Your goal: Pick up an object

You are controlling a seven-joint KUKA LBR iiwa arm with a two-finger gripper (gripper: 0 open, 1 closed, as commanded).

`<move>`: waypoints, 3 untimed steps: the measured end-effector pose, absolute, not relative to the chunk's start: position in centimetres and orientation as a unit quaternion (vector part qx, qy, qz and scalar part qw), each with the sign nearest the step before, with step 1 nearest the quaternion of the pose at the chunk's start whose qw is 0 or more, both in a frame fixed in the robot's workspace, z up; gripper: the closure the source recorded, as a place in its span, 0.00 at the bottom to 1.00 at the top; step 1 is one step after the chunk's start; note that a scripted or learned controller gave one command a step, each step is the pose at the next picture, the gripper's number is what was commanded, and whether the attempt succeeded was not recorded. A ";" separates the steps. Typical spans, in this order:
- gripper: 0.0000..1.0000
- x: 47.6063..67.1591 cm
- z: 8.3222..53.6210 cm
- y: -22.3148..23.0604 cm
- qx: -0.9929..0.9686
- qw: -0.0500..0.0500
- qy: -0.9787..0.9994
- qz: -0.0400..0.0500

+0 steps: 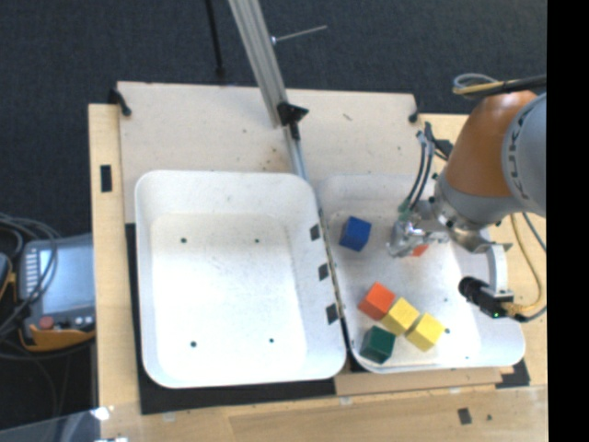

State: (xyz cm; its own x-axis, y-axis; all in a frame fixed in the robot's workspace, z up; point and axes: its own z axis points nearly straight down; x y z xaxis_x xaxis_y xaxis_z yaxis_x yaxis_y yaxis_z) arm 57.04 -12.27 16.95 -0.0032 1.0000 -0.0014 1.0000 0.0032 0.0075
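Observation:
My gripper (406, 239) hangs low over the right bin (479, 339), in its upper middle. A small red-orange piece (420, 249) peeks out just under and right of the fingers; whether it sits between them is hidden. A blue cube (354, 233) lies just left of the gripper. Toward the bin's front sit an orange cube (376, 300), two yellow cubes (402, 316) (424, 331) and a green cube (377, 343), packed close together.
The left bin (156, 201) lies beside the right one, its rim meeting it at mid-view. A slanted metal pole (262, 58) crosses from the top to the bins' shared edge. The grey and orange arm (492, 159) covers the right bin's upper right corner.

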 end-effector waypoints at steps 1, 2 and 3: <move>1.00 57.8 21.5 -12.4 0.706 0.003 0.708 0.002; 1.00 57.8 22.4 -12.5 0.705 0.001 0.709 0.001; 1.00 58.7 23.3 -8.1 0.705 0.001 0.710 0.001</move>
State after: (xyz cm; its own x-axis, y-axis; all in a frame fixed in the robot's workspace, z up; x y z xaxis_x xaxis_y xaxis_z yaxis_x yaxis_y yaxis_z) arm 58.66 -8.07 23.27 -0.0070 1.0000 0.0007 1.0000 0.0070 0.0034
